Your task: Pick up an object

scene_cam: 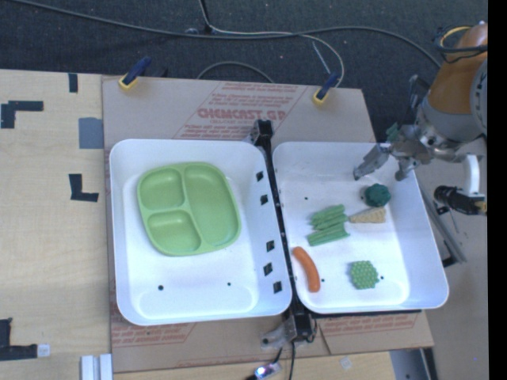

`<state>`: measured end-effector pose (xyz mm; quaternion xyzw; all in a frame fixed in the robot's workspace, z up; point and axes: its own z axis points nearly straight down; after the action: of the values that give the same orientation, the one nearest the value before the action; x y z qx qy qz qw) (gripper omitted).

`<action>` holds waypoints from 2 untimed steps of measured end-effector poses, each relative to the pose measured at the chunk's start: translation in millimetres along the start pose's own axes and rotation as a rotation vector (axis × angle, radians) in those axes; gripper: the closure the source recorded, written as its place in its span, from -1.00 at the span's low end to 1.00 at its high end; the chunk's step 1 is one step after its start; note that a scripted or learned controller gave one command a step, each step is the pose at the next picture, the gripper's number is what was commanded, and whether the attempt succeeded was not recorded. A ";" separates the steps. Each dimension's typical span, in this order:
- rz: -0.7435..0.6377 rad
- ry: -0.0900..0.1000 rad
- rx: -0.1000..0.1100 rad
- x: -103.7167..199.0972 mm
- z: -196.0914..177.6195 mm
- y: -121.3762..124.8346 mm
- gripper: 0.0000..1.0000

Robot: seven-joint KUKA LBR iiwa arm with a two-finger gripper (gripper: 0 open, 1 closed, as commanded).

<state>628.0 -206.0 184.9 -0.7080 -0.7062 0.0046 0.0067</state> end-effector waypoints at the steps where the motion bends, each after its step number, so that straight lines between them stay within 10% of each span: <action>1: -0.004 -0.003 -0.015 0.6 -9.6 3.4 -1.00; 2: -0.004 -0.003 -0.010 2.3 35.1 -0.9 -1.00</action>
<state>626.5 -203.5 149.9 -0.7067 -0.7075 0.0022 0.0019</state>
